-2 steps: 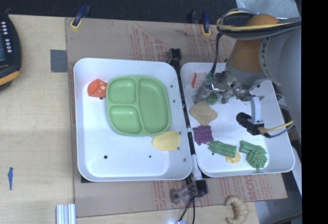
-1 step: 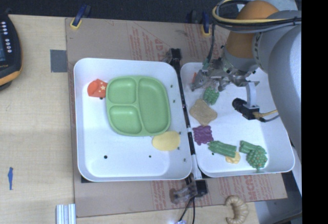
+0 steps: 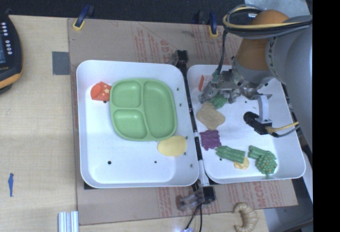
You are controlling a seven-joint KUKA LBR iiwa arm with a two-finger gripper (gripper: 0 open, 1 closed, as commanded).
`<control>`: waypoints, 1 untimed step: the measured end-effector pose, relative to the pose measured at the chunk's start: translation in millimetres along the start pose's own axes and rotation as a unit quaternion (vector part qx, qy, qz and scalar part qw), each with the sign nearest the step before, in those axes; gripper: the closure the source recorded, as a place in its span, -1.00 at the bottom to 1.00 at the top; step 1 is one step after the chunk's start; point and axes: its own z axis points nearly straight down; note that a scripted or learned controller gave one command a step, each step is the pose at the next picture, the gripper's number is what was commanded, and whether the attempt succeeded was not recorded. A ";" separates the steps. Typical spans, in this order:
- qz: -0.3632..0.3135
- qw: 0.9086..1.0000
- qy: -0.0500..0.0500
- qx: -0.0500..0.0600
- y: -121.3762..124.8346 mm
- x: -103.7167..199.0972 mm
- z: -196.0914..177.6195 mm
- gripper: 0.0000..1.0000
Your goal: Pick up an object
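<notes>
My gripper (image 3: pixel 219 93) is low over the far left part of the right bin (image 3: pixel 289 170). A small dark green item (image 3: pixel 218 101) lies right at its tip; I cannot tell if it is gripped. Just in front lies a tan bread slice (image 3: pixel 210 117). Nearer the front are purple grapes (image 3: pixel 210 139), a green pickle (image 3: pixel 229 153) with a yellow piece (image 3: pixel 241 164), and a broccoli floret (image 3: pixel 264 160). A thin orange-red piece (image 3: pixel 201 83) rests by the bin's left wall.
The left bin (image 3: pixel 93 164) holds a green divided plate (image 3: pixel 143 109), a red item (image 3: pixel 100 91) and a yellow piece (image 3: pixel 172 146). A control pendant (image 3: pixel 8 53) sits far left. A tan curled object (image 3: pixel 245 216) lies on the bench in front.
</notes>
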 end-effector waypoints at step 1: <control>-0.001 1.000 0.000 -0.003 25.7 -13.4 -1.1 -1.00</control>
